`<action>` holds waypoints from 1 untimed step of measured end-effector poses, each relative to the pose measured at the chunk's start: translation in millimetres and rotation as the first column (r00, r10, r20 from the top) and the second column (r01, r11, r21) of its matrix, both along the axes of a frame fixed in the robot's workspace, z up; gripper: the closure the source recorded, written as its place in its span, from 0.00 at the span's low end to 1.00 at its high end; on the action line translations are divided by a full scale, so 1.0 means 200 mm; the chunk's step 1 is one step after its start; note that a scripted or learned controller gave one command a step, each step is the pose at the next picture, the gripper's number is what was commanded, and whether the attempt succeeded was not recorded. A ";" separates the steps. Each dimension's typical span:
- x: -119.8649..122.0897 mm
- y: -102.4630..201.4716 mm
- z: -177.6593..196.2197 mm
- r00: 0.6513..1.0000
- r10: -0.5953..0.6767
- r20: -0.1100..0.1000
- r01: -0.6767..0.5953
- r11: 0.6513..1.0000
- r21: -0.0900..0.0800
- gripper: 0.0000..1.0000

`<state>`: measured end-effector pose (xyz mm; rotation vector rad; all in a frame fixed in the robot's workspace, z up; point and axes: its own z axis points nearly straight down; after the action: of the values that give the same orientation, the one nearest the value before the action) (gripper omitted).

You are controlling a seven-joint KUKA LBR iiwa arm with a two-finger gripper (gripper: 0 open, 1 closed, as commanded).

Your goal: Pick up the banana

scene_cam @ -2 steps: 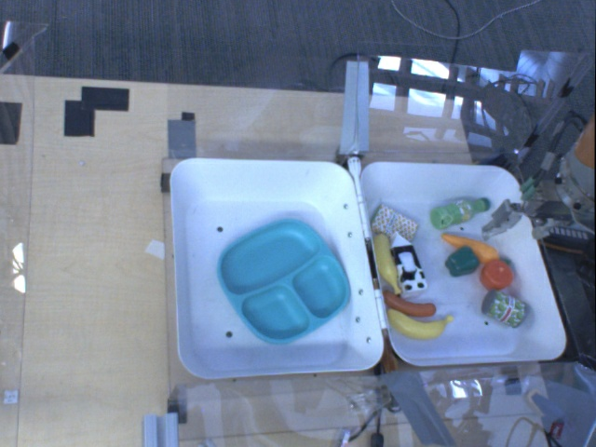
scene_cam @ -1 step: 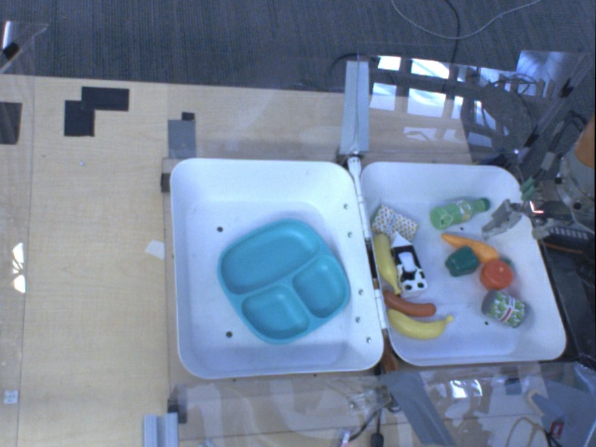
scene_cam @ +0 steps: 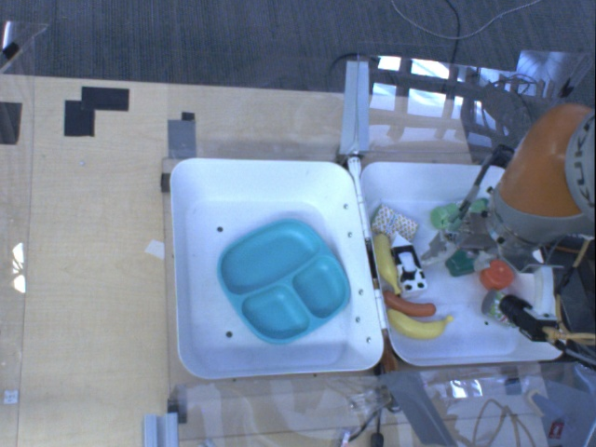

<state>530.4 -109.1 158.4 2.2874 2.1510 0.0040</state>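
Sitting on the tabletop (scene_cam: 93,250), two white bins lie side by side. Left bin (scene_cam: 200,203) holds a blue plate (scene_cam: 284,280) w/ three compartments. Right bin (scene_cam: 466,338) is the landmark: arm (scene_cam: 549,166) hangs over its right half, claw (scene_cam: 456,240) low near its middle; can't tell whether claw is spread or pinched. Banana (scene_cam: 419,324) lies at its front-left, touching a red sausage (scene_cam: 410,305) just behind. Cow toy (scene_cam: 407,268) stands near its left wall, green piece (scene_cam: 445,217) toward its back.
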 end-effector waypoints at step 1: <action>-0.10 0.49 0.13 0.983 0.184 0.002 -0.184 0.983 0.000 0.00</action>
<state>510.5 -11.5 185.3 2.0782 2.3525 0.0058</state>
